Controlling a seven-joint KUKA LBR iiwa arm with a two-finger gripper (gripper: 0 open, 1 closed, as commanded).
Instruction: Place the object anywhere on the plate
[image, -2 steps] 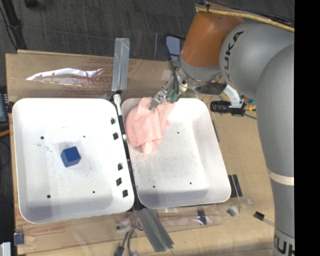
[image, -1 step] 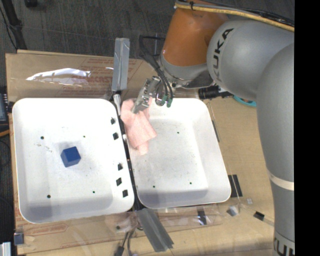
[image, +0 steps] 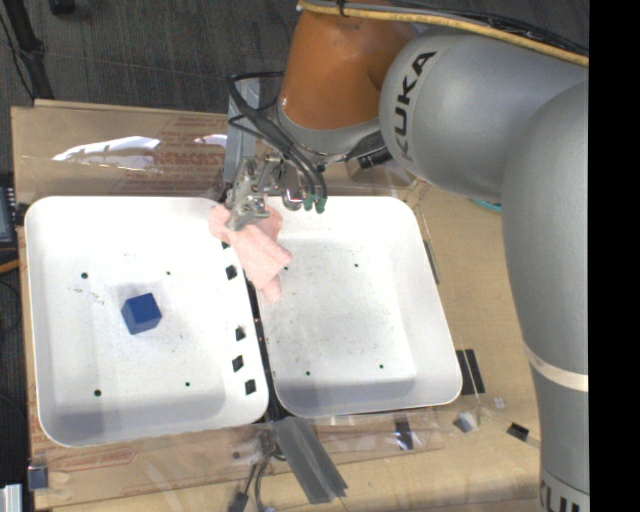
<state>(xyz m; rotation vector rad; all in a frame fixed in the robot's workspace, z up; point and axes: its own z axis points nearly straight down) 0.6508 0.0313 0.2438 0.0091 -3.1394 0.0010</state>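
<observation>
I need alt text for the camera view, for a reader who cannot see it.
The gripper holds a pink cloth hanging over the divide between two white bins. A blue cube lies in the left bin.

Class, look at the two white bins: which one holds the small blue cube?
The left bin holds the blue cube. The right bin has none; a pink cloth hangs at its top-left corner, by the claw.

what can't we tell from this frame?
- Hand fingers: small, cluttered by cables; the camera view doesn't settle whether they grip the pink cloth.
- Cloth's top: hidden under the hand.
- Plate: none identifiable among the white bins.
- Blue cube: too small for surface detail.
</observation>
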